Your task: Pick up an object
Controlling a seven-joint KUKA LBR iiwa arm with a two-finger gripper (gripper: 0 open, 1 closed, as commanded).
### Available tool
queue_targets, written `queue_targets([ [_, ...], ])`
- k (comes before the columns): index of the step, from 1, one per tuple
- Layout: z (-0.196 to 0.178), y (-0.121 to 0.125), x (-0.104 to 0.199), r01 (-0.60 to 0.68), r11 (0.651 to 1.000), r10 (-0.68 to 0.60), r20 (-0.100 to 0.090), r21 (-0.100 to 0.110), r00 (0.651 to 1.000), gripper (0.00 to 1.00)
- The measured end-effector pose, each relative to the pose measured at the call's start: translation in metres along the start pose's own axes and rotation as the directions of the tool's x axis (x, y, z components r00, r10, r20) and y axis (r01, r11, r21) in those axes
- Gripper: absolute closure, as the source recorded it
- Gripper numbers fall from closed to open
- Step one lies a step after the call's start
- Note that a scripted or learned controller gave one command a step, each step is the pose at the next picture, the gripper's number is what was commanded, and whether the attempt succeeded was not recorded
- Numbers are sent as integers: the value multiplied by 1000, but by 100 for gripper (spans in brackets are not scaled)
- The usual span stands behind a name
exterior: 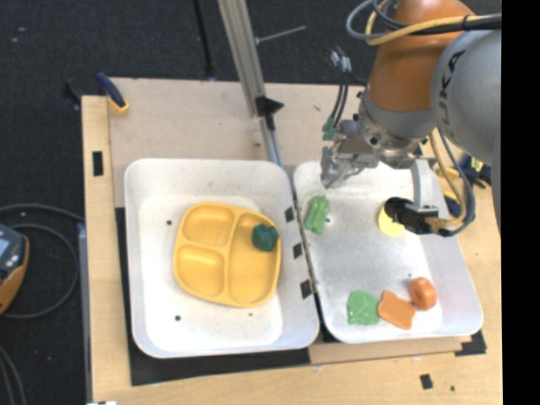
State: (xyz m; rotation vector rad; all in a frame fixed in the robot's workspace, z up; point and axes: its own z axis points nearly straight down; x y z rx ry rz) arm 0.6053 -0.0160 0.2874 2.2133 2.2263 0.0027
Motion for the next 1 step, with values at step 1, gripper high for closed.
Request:
queue_targets([
  [1, 5, -2, 58, 2, 1000, -2, -1, 3, 1000, 100],
])
